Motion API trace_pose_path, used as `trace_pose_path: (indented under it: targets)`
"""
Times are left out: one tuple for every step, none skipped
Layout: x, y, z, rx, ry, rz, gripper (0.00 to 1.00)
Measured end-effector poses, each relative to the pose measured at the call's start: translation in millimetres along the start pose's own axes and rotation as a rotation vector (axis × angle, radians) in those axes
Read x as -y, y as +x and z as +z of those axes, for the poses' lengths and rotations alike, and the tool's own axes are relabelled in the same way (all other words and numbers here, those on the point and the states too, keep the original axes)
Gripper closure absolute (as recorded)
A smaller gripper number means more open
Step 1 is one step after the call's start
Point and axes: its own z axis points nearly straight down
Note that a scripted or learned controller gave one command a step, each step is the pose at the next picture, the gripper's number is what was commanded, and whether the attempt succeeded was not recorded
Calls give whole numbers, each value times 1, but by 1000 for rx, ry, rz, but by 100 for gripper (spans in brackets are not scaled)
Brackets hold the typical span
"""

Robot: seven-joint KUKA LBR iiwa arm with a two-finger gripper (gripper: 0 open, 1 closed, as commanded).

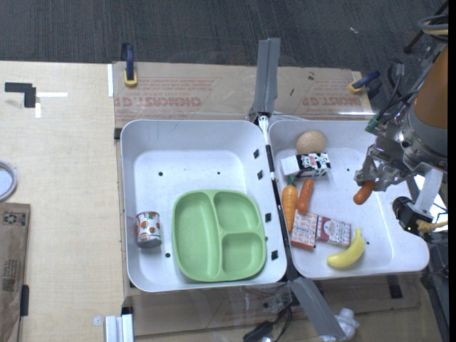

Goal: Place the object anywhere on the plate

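Note:
A green plate (217, 235) with three compartments lies in the left bin (142, 148), toward its front. My gripper (370, 182) hangs over the right side of the right bin (399, 262), shut on a small orange-red sausage-shaped object (363, 193) that hangs tilted from its fingers. The gripper is well to the right of the plate, across the divider between the bins.
A small can (148, 229) stands left of the plate in the left bin. The right bin holds a brown round item (311, 142), a milk carton (308, 164), two carrots (290, 202), a red snack box (320, 230) and a banana (348, 251).

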Motion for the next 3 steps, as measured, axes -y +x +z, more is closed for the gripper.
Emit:
trace_pose_path:
  targets:
    - [30, 87, 6, 0, -1, -495, 100]
    - [29, 87, 6, 0, -1, -495, 0]
    - [28, 86, -2, 3, 2, -493, 100]
